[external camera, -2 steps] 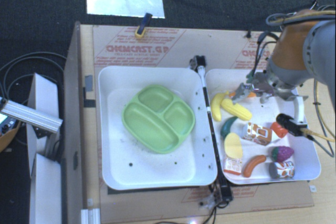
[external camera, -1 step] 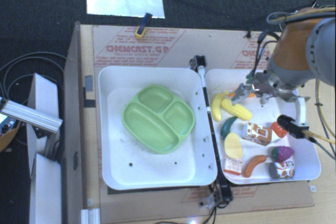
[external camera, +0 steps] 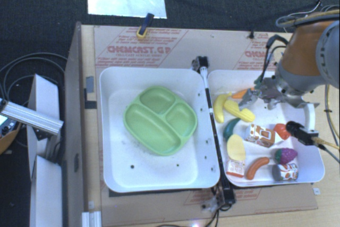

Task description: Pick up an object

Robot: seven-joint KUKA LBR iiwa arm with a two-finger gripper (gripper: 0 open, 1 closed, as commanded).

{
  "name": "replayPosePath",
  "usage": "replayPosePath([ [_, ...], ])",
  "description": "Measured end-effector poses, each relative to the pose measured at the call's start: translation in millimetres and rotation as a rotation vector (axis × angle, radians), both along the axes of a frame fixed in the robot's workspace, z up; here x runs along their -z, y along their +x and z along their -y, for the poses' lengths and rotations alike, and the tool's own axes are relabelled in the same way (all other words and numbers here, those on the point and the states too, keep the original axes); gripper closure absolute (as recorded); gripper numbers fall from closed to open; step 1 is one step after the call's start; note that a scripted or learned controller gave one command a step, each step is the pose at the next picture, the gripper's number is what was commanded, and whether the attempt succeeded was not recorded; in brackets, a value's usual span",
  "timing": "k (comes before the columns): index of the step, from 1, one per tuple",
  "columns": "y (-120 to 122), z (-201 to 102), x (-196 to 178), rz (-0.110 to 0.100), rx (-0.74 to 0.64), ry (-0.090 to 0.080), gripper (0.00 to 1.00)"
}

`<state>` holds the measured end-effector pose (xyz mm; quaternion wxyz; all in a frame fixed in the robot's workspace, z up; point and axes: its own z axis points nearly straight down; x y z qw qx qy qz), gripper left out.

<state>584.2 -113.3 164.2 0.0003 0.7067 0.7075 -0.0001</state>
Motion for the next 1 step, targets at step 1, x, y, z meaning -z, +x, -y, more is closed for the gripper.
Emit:
replayPosePath([
  [1, -21.1, 6.9, 17.8, 0.000, 0.000, 0.000, 0.00],
])
